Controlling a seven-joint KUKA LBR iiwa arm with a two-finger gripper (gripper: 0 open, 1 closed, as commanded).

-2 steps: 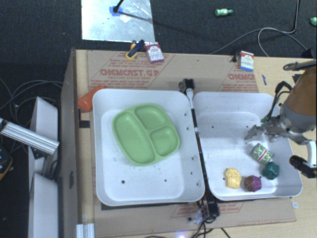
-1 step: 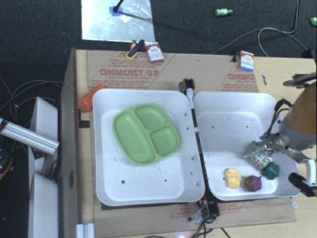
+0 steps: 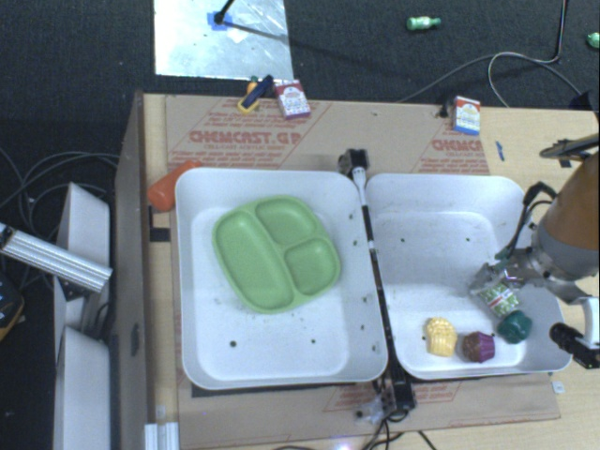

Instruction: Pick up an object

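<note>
My gripper [image 3: 495, 284] hangs low over the right side of the right bin [image 3: 441, 214], reaching in from the right edge. Directly under it lies a small green-and-white patterned object [image 3: 499, 299], touching or nearly touching the gripper; whether it is held I cannot tell. A teal object [image 3: 514, 326] sits just below and to the right of that. A purple object [image 3: 478, 346] and a yellow knobbly object [image 3: 439, 336] lie side by side near the bin's front wall.
The left bin [image 3: 206, 345] holds a green divided plate [image 3: 277, 251]. An orange item [image 3: 161, 187] rests outside that bin's far left corner. Two small red-and-white boxes [image 3: 293, 99] [image 3: 466, 115] stand on the bench behind the bins.
</note>
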